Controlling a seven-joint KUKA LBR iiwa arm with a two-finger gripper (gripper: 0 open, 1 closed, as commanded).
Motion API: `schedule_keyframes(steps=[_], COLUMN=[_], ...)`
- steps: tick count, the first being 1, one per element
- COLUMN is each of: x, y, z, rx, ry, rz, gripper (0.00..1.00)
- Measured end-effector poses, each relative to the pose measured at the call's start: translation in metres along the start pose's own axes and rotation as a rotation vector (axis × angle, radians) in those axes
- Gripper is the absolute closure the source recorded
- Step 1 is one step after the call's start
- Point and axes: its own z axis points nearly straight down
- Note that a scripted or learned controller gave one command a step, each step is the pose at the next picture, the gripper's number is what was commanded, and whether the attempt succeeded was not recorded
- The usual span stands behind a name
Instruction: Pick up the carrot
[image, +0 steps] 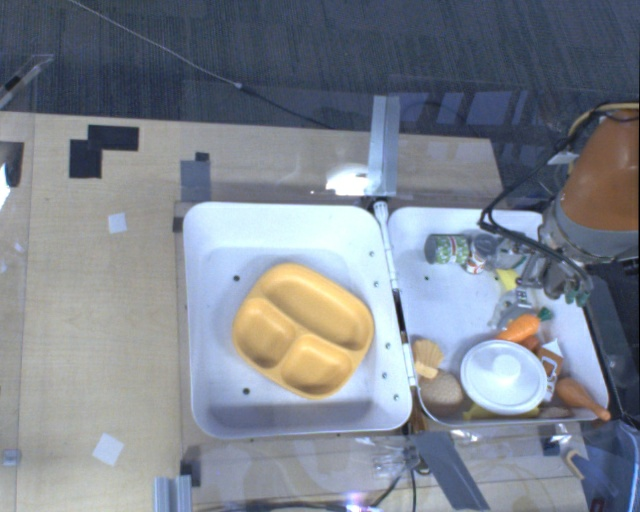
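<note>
— While the arm (592, 232) reaches in from the right, where does the carrot (521, 328) lie?

— In the right bin (440, 300), towards its far right side. It is a short orange piece with a bit of green at its right end, and it lies just above the rim of a round white bowl (503, 375), touching it or very nearly so.

— And the gripper (515, 293)?

— It hangs over the same bin, right above the carrot in this view, with a small yellow thing (508, 278) beside it. How far apart it is spread I cannot tell; dark cables and the wrist clutter that spot. I also cannot tell whether it has hold of anything. The carrot looks to be lying on the bin floor.

— What else is in that bin?

— A small can (447, 248) on its side near the back, well left of the gripper. A pale round biscuit (428, 352) and a brown lump (443, 391) sit left of the bowl, and a longer orange-brown piece (580, 397) lies at the front right corner.

— The left bin (200, 300)?

— It holds a yellow divided plate (303, 328), lying flat near its middle, well apart from the gripper
</note>
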Motion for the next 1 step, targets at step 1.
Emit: schedule_keyframes(steps=[1], x=[0.0248], y=[-0.0148], z=[0.0837], rx=[-0.002], ry=[-0.020], rz=[0.139], gripper=[0.00])
